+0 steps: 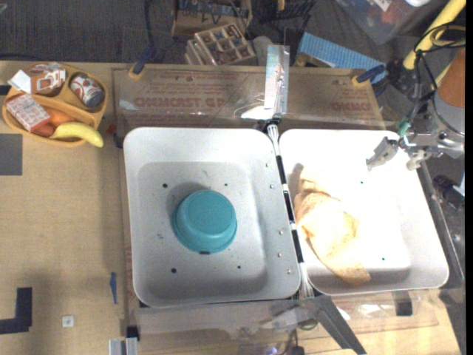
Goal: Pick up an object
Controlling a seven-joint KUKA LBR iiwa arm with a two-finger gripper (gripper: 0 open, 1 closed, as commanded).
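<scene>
Two white bins hold a teal bowl [205, 220] and a yellow cloth [329, 231]; the gripper [397, 154] hangs empty, fingers apart.

Off on the bench's far left there's a yellow tray [15, 114] stuffed with toy food: a yellow banana [77, 132] along its front edge, a couple of small printed boxes [26, 111], and a round tin [88, 90]. Behind the bins, a wooden compartment crate [219, 43] sits among black cables [155, 6].
</scene>
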